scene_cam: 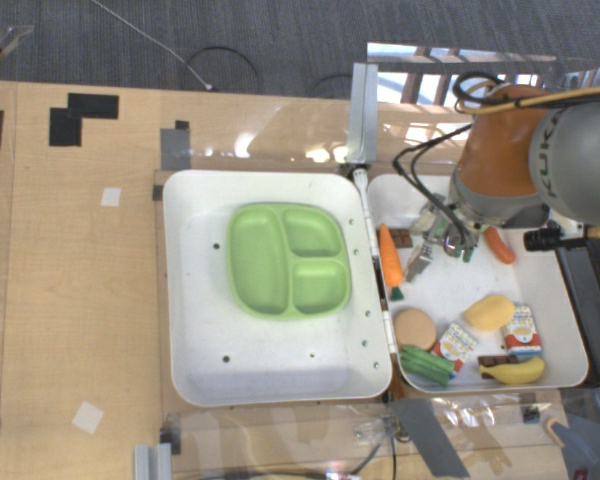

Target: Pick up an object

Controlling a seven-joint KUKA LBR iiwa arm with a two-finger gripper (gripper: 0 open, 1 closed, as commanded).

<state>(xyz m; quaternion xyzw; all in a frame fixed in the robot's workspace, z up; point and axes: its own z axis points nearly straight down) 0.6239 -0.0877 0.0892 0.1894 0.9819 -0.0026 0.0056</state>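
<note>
Table [70, 268]: pale wood, with black squares near its far left corner and small pale patches on the left side.

Left bin [195, 368]: white, shallow, rounded corners. A green divided plate [287, 259] sits near its middle, one long compartment on the left and two smaller ones on the right. Nothing rests on the plate.

Right bin [560, 298]: white, touching the left bin along a shared edge. A carrot [389, 259] lies lengthwise just beside that edge, orange with a dark green end toward the near side. Below it, a round brown disc like a cookie [414, 326]; at the near left corner, a green vegetable [426, 364], touching or almost touching the cookie. Next right, a small white packet [457, 342], tilted. Then a yellow lemon-like piece [490, 312], a banana [514, 371] along the near rim, and a small red-and-white carton [521, 332] just above the banana. A second small orange piece [499, 246] lies farther back, near the arm.

Arm [570, 158]: grey with orange band, enters from the right over the far half of the right bin. The jaws [432, 245] hang above bare bin floor, right of the carrot and apart from it. Nothing visible between them; whether wide or narrow, cannot tell.
</note>
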